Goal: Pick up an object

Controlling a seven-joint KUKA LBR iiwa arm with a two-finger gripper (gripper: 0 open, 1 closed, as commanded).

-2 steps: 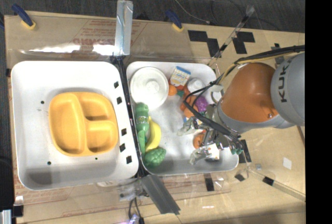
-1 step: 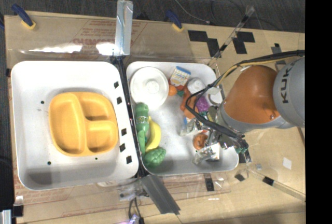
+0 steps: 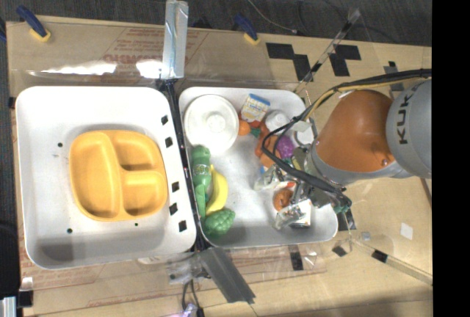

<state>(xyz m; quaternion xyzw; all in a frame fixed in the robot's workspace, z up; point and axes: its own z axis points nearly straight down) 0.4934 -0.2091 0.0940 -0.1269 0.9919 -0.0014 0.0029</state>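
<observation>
The right bin (image 3: 246, 233) holds a jumble of small objects. My gripper (image 3: 292, 210) is low in its near right corner, under the grey arm and its orange band (image 3: 352, 133). A small orange object (image 3: 281, 198) lies right against the gripper, and the metal parts hide whether it is gripped. A purple item (image 3: 285, 149) and a tangle of black cable lie just above it. A white bowl (image 3: 211, 119), a green vegetable (image 3: 200, 167), a banana (image 3: 218, 191) and a green leafy piece (image 3: 219, 221) lie along the bin's left side.
A yellow divided tray (image 3: 117, 172) sits in the left bin (image 3: 40, 117). A small blue and white box (image 3: 255, 106), a white cup (image 3: 276, 120) and an orange piece (image 3: 244, 128) crowd the right bin's far side. Clamps and tape edge the bench.
</observation>
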